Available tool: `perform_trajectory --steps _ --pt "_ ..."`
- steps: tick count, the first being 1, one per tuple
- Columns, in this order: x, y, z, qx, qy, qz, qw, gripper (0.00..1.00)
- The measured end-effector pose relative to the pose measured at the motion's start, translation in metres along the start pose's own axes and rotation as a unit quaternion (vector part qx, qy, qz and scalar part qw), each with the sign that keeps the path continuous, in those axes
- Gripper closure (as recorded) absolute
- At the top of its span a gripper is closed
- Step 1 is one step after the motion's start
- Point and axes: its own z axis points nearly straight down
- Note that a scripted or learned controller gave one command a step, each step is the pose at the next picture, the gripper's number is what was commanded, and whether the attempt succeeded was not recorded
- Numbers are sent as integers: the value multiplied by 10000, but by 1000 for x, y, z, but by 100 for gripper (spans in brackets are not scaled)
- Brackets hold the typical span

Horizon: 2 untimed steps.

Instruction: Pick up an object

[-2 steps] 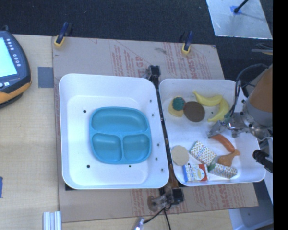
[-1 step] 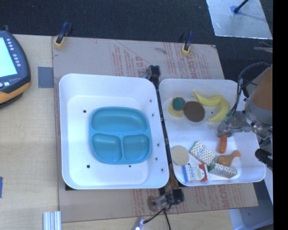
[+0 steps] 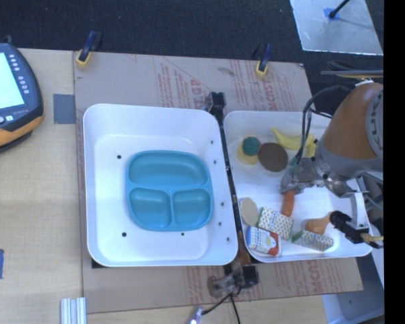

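Pincer (image 3: 291, 182) over the orange sausage (image 3: 287, 203) in the right bin (image 3: 235, 123); its opening cannot be told. Centre on it before you lift.

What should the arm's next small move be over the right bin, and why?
Probably a short, straight descent. The gripper hovers in the right bin, just above an upright orange carrot-like piece, with the brown round item and small carton close by. Going straight down should bring it around the piece without nudging those neighbours, though the slanted view makes alignment uncertain.
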Motion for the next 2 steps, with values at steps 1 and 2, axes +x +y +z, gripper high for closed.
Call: perform_trajectory --steps 1,2 --pt "84 27 -101 -18 3 8 10000 100" --pt "170 -16 -157 -11 3 8 10000 100"
